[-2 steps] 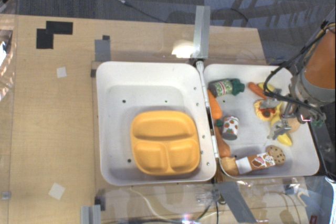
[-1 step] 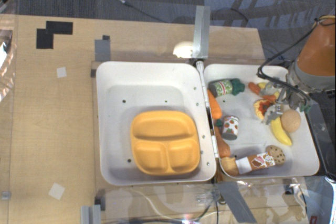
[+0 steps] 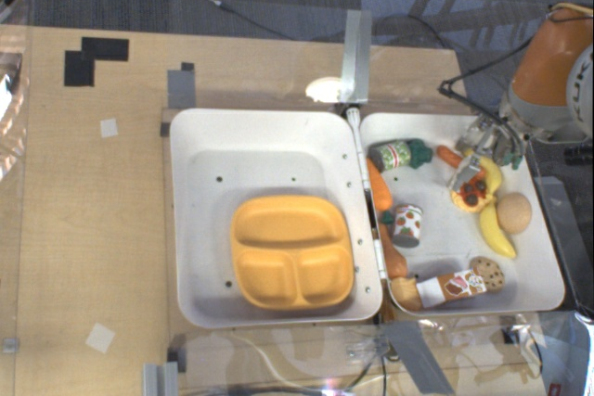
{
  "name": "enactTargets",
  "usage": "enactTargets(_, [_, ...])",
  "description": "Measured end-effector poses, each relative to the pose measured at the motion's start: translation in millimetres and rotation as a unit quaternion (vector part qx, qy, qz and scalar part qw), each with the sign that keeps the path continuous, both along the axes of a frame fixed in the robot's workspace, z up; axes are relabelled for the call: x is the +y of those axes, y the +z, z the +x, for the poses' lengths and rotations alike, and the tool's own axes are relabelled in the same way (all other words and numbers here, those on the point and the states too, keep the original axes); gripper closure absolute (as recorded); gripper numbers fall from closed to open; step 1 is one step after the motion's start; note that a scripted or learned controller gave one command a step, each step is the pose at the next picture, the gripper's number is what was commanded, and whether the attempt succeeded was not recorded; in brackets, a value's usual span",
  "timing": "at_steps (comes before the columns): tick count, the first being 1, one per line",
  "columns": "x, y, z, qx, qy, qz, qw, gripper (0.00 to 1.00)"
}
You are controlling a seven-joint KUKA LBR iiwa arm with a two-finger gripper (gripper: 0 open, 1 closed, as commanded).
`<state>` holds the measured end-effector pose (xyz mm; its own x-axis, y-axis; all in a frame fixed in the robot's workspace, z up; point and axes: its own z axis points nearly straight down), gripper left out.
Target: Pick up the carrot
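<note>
Two white bins are recorded side by side on the bench; nearest the camera, in the left bin (image 3: 195, 227), a yellow compartment plate (image 3: 292, 250) is noted, and in the right bin (image 3: 548, 278) a wrapped bar (image 3: 450, 287), a cookie (image 3: 486, 273) and a banana (image 3: 497, 232) are found along the near wall; an egg (image 3: 513, 212) and a small can (image 3: 407, 224) are seen further in. The carrot (image 3: 379, 185) is located against the left wall of the right bin, lying lengthwise along the divider, with a green bottle (image 3: 399, 153) just beyond its far end and the can just beside its near end. At the far right corner the gripper (image 3: 490, 144) is observed low over a small pizza slice (image 3: 471, 190), well apart from the carrot; whether it is apart or together cannot be told, and nothing is seen to be held. It is judged that the arm must be carried across the bin to the divider; the grasp should be aligned across the carrot's width, at mid-length; the wall allows little room on one side, so a slanted approach is advised; contact with bottle and can is to be avoided.
</note>
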<state>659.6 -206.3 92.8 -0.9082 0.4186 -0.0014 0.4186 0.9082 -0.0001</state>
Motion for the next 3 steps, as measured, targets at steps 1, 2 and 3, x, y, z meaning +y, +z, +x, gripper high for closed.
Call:
enactTargets(1, [1,15,6,-0.013,0.004,-0.0039,0.9999,1.00])
enactTargets(2, [46,73,-11,-0.007,-0.075,0.0002,0.9972,1.00])
enactTargets(3, [-1,159,-2,-0.008,0.024,-0.0025,0.9997,1.00])
